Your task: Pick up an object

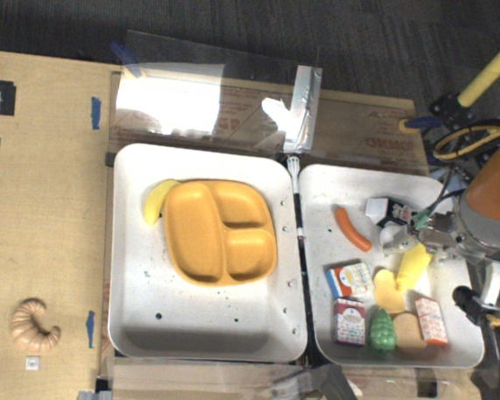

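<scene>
Arm sits over the right edge of the right bin; jaws low in that bin's rear half, among clutter; can't tell how far open they are or whether anything is caught, the view is too cluttered there.

Candidate objects all in the right bin: orange sausage-shaped piece toward the rear-left corner; yellow pieces mid-bin, just in front of the jaws; small cartons and a red box toward the front edge; green lumpy item and tan block beside it, touching or nearly so; another small carton at the front-right.

Left bin carries an orange divided tray with a banana tucked at its left side; croissant-like toy lies loose on the table near the front-left corner.

Risks, as I judge them: front cluster is packed tight, so a descent there likely lands on two things or wedges between them; the sausage piece is round and could roll off the pads; flat cartons may give no grip edge; cables near the wrist could snag.
</scene>
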### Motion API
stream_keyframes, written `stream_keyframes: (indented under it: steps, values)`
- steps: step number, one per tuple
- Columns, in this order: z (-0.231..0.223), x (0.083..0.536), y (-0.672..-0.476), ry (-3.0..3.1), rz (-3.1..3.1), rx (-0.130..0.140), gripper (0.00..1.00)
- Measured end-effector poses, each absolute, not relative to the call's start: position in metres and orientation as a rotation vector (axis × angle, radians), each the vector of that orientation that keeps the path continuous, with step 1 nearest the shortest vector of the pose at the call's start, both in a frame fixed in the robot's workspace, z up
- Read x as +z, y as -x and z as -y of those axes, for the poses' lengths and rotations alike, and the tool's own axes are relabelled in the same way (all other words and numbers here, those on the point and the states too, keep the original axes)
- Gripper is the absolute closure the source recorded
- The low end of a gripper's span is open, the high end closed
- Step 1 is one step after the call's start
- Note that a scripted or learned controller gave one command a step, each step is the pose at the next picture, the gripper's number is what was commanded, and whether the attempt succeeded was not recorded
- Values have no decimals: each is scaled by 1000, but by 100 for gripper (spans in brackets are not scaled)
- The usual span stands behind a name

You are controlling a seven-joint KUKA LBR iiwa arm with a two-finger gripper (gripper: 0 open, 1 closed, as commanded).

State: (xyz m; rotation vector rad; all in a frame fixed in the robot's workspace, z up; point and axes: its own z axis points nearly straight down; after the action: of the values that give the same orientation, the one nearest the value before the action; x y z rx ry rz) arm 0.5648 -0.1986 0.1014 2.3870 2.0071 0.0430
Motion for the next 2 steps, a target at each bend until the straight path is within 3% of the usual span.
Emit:
stream_keyframes:
  steps: [1,2]
  values:
    - [198,89,-557,-2599,-1777,32,0]
    - [202,99,-556,-2594,-1771,21,100]
